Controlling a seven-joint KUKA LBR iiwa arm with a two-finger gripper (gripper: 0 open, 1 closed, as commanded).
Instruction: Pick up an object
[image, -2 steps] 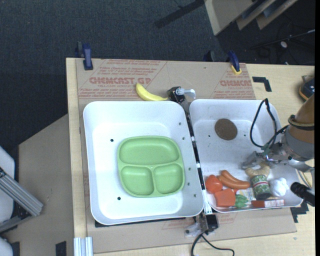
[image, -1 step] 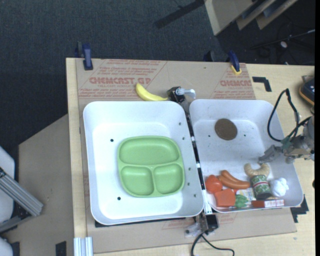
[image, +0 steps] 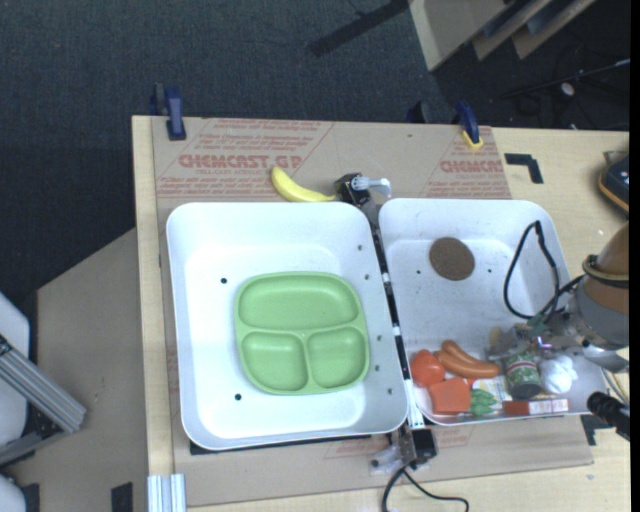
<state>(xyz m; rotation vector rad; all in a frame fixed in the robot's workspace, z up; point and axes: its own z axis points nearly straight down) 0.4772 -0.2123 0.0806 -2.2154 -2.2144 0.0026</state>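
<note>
The tool (image: 545, 335) (grip state cannot be told) hangs over a can (image: 521, 376) beside a sausage (image: 468, 359).

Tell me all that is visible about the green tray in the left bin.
The green divided tray is pale green and looks like smooth plastic, with rounded corners. It has three compartments: one wide across the far side, two smaller ones side by side on the near side. All three look bare. It lies flat, right way up, near the middle of the left white bin, resting on the bin floor, apart from its walls. Nothing else touches it.
</note>
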